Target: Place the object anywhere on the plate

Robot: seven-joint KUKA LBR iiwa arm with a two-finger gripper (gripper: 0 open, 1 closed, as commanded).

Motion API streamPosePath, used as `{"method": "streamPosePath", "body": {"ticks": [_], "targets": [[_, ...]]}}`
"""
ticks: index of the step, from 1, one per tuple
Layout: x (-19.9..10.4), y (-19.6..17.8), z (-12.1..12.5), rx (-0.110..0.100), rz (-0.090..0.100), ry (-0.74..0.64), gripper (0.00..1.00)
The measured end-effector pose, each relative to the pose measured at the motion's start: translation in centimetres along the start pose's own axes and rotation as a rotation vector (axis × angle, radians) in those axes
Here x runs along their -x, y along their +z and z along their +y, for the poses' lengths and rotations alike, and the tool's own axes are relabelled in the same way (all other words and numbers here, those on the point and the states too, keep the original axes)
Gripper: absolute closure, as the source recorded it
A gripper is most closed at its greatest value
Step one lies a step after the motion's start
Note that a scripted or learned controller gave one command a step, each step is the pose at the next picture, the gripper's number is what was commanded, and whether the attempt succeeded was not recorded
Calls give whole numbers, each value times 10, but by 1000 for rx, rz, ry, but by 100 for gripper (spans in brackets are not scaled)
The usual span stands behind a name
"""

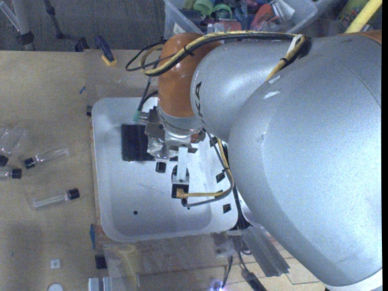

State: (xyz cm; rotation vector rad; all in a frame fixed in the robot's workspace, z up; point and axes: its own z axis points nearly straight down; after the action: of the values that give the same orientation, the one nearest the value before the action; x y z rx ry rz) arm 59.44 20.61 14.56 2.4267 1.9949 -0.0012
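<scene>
Gripper (179, 190) hangs over the white bin (115, 223); jaw state cannot be told. No task object or plate identifiable (so handling unjudgeable).

The big grey arm (291, 150) sweeps in from the right — orange band (176, 71) above the wrist, gripper (179, 183) pointing down, toward the near side.

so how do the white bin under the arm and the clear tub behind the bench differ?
The white bin is shallow, opaque and lies on the bench under the arm's hand; its bare floor shows only a small dark speck. The clear tub is deeper, see-through and heaped with colourful items. The bin sits in the middle of the view, the tub at the top edge. Both are rectangular, open-topped containers.
</scene>
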Motion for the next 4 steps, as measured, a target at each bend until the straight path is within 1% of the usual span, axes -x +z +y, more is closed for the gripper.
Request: {"method": "streamPosePath", "body": {"ticks": [1, 2, 3, 4], "targets": [[-33, 22, 66, -1, 0, 168, 100], [-32, 53, 69, 3, 7, 661, 100], [-31, 54, 63, 6, 2, 154, 100], [-2, -15, -36, -6, -2, 335, 100]]}}
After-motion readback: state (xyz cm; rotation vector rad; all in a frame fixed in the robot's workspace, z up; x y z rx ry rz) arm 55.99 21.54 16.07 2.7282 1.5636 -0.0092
